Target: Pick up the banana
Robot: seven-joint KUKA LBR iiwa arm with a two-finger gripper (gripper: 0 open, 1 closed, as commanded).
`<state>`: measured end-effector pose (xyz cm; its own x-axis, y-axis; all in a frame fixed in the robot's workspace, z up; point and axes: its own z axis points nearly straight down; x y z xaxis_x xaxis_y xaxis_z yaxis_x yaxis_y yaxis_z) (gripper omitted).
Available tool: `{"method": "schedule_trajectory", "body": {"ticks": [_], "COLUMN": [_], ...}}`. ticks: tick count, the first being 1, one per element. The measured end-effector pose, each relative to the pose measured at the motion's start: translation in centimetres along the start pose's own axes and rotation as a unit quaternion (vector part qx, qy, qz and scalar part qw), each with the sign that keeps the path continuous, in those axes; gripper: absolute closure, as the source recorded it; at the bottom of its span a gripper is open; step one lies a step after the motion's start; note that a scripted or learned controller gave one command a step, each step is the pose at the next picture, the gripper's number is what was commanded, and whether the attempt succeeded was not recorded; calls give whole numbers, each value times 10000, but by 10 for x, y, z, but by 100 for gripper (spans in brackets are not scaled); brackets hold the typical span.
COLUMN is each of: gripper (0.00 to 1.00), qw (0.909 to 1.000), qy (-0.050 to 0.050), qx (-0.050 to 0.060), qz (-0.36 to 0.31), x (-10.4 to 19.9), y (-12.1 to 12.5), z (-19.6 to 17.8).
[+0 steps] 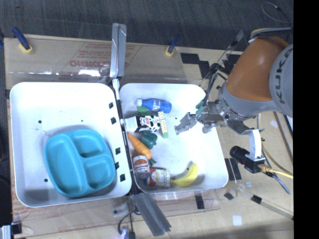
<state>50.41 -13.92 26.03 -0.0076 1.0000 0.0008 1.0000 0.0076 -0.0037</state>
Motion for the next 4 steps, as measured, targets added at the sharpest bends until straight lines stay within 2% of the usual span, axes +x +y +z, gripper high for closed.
{"method": "schedule_trajectory", "body": {"ticks": [1,2,3,4], "gripper": [0,0,0,100], "qw": [9903,9855,9826,9821], "qy": [-1,0,-2,-5], "qx": [-5,-3,-13,-11], "qz": [-1393,-1697,-1858,-1886], "x": [35,-23,-71,-71], "y": [-27,-28,-28,-27], "z": [36,89,169,159]}}
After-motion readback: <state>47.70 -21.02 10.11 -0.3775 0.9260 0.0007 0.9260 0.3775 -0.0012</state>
